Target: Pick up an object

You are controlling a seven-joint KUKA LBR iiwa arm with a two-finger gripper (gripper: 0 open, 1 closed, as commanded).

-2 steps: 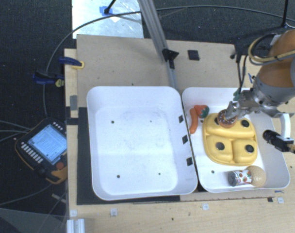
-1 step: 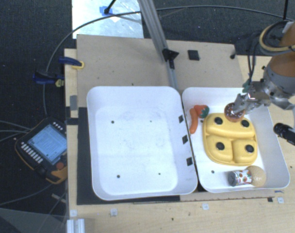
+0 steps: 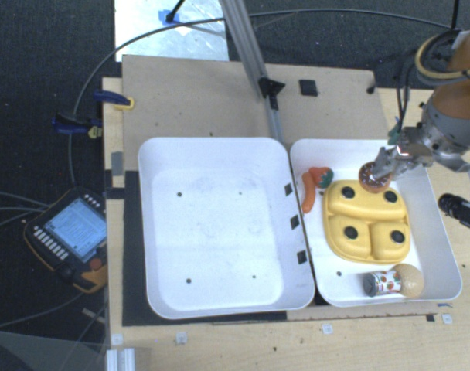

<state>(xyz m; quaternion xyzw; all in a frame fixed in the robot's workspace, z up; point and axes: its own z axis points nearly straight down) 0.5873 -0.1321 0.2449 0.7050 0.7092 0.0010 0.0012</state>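
The gripper hung low over the right bin near its far edge, just above the yellow tray; whether anything was gripped could not be told.

Place: you are looking at a robotics lab, not a home or shop.
Bench: your board is plain brown, set over dark carpet.
Bins: two white bins sit side by side on it, like a test rig.
Arm: your grey arm with an orange band reaches in from the right.
Pendant: a handheld controller with a lit screen lies at the left.
Cables: loose black cables run across the carpet.
Clamps: clamps grip the board's left edge.
Pole: a metal pole slants over the bench.
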